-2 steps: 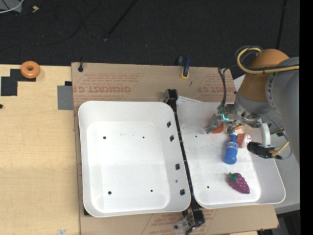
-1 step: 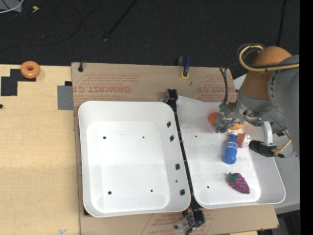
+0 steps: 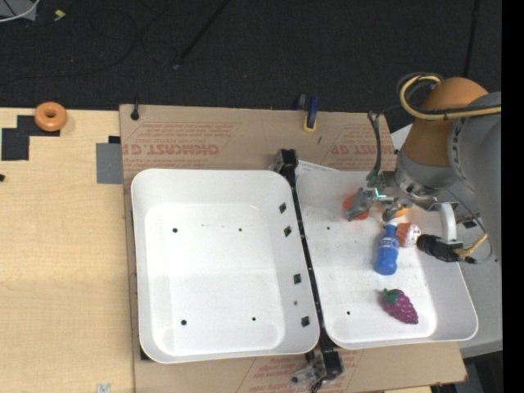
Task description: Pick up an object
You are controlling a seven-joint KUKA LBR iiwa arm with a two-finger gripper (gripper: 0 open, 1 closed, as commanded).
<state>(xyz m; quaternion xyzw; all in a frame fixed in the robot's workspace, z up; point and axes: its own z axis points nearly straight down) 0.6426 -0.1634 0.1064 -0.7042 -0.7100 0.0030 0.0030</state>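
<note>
Leftmost, an orange ring point(image 3: 51, 116) is seen lying on the bare wooden bench point(image 3: 57, 252), near its far edge, with a grey square patch point(image 3: 108, 161) set a little to its right. Both bins are borne on a brown cardboard sheet point(image 3: 213, 137) printed with red lettering. The left bin point(image 3: 147, 219) is seen with only small dark dots on its floor. A row of black clips point(image 3: 296, 256) is placed along the seam where the two bins meet, and a blue clamp point(image 3: 310, 113) is fixed at the cardboard's far edge.

In the right bin point(image 3: 336, 301) several small objects are gathered toward its right half. An orange and grey toy point(image 3: 357, 205) is seen near the far side. Just right of it, a blue bottle point(image 3: 386, 250) is laid roughly upright in the view, with a small orange and white item point(image 3: 404, 234) touching or just beside its upper end. A purple bunch of toy grapes point(image 3: 401, 306) is set apart from these, near the bin's near right corner.

The gripper point(image 3: 383, 193) is lowered over the far right part of this bin, close above the orange and grey toy and the bottle's top. Whether its tool is spread or pressed together cannot be told. The grey arm point(image 3: 479, 150) with its orange band point(image 3: 438, 125) is seen at the right, and a black and yellow cable piece point(image 3: 446, 248) is hung beside it.
</note>
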